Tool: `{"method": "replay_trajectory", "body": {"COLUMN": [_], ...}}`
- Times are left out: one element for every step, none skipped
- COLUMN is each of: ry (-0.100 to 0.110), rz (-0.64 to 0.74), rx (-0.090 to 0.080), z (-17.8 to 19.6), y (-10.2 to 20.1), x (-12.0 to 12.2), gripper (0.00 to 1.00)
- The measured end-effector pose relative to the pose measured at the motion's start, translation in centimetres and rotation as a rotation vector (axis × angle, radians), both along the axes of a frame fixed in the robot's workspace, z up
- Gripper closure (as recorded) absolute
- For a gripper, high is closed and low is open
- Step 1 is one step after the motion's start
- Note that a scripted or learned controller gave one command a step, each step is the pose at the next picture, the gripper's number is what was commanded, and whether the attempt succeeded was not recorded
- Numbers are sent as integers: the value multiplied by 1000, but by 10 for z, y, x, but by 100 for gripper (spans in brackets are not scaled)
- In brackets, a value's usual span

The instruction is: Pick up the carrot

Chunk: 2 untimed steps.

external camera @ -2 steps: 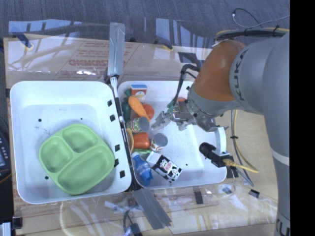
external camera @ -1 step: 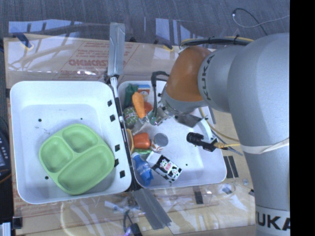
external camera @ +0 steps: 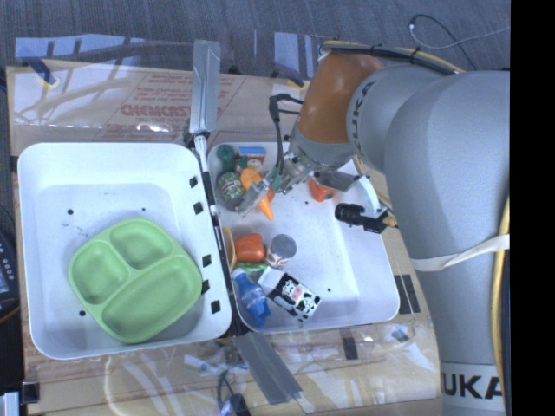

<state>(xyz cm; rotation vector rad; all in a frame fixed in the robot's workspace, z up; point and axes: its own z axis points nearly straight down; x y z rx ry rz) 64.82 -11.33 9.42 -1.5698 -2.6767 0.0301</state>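
Approach step: hand (external camera: 279, 180) low over right bin (external camera: 368, 271), at carrot (external camera: 257, 185) lying at bin's 11 o'clock; finger state cannot tell. Next: confirm grip on carrot, then lift straight up

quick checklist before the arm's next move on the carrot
1. Carrot located, upper left of the right bin: ok.
2. Pincer next to the carrot: ok.
3. Carrot gripped: cannot tell, the contact point is too cluttered.
4. Carrot free of neighbours: not ok, the round green can and other items crowd it.
5. Lift path upward: ok, nothing overhangs.
6. Green divided plate in the left bin out of the way: ok.
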Motion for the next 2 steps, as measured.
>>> {"method": "replay_trajectory", "body": {"ry": [7,-50], "rz": [4,137], "rx": [-1,-2], "z": [8,154], "y": [0,24], "x": [-1,8], "gripper": [100,100]}}
